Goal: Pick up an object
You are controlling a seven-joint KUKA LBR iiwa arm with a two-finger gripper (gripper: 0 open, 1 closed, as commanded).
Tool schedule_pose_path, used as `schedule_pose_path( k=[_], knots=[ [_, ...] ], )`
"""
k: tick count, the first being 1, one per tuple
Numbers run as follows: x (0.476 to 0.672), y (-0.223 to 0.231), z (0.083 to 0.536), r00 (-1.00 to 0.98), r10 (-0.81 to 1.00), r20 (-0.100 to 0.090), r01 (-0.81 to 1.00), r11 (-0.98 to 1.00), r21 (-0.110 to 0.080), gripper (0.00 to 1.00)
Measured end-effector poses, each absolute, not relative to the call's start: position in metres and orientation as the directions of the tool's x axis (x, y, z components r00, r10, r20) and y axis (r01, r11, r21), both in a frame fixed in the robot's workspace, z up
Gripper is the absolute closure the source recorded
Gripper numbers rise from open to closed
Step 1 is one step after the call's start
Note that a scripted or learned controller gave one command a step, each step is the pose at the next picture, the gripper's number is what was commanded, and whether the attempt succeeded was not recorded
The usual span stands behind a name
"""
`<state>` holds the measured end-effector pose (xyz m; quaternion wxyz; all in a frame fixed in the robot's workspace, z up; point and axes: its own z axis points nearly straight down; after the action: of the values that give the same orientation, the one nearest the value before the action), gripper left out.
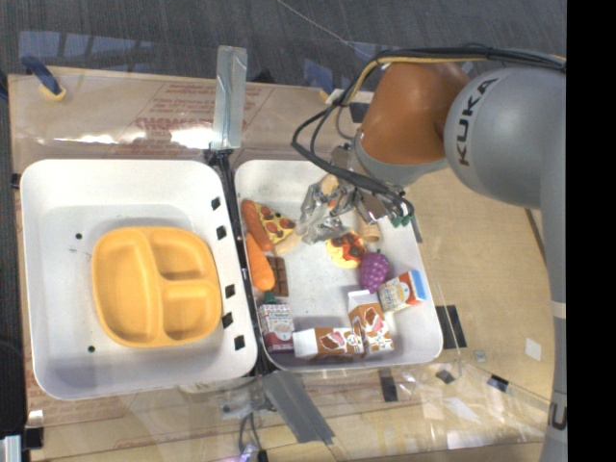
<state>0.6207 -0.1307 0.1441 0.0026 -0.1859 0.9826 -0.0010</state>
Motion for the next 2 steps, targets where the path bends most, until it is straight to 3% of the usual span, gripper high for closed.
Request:
schedule_pose_path(
  k=[1, 2],
  knots=[
    [0.658, -0.109, 0.162, -0.989, -0.149, -0.005, -0.149, 0.989, -0.002, 1.00],
    [0.658, -0.159, 0.168, -0.811, -0.585, -0.004, -0.585, 0.811, -0.004, 1.00]
  ],
)
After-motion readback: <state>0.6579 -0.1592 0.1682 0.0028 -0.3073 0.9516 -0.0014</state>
